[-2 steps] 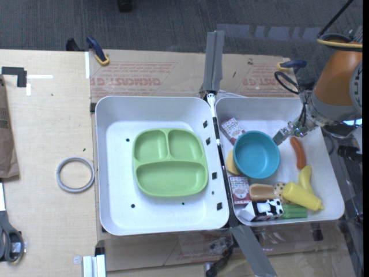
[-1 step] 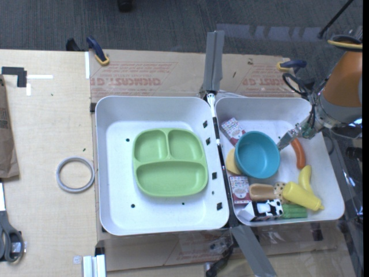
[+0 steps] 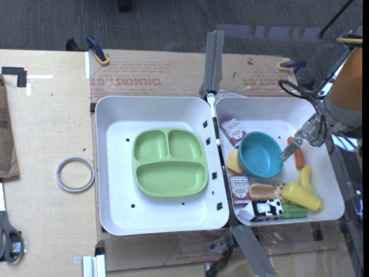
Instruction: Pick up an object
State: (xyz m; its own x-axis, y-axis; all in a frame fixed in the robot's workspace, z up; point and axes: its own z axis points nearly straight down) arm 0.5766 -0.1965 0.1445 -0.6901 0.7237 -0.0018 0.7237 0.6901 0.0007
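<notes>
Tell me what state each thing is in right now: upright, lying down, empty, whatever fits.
Round blue plastic bowl: upright, nothing visible inside.
Green three-compartment plastic tray: flat in the left bin, compartments bare.
Yellow plastic bottle: lying on its side.
Small orange carrot-like toy: lying flat beside the claw.
Claw: low in the right bin, at the bowl's rim.
Grey tape ring: flat on the bench.

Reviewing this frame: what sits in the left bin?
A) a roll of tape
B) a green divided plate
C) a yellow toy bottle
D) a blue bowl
B: the green divided plate lies flat in the left bin, while the blue bowl and the yellow toy bottle lie in the right bin, and the roll of tape rests on the bench outside both bins.
</notes>
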